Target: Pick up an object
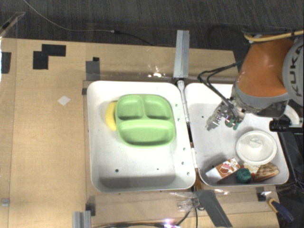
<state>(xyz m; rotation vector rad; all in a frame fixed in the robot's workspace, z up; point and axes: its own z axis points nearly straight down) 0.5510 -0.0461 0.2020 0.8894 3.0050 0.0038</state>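
A pale wooden bench (pixel 42 141) stood against dark carpet, seen from above at a slant, and it bore two shallow white bins side by side with a metal post between their far ends. The left bin (pixel 137 175) held a green tray (pixel 144 119) with three compartments, lying flat near the bin's far half. A yellow object (pixel 110 116) peeked out from beside the tray's left edge, touching it.

The right bin (pixel 204 141) held a white round lid (pixel 256 146) near its right side. Along the near edge lay a small cluster: a printed packet (pixel 227 169), a teal ball (pixel 243 175) just beside it, and a brown item (pixel 267 171) to the right, all close together.

The grey arm with its orange band (pixel 263 70) reached in from the right over the right bin. Its gripper (pixel 219 118) hung above bare bin floor, left of the lid and well apart from the cluster. Nothing was between the fingers; whether they were apart or together could not be told.
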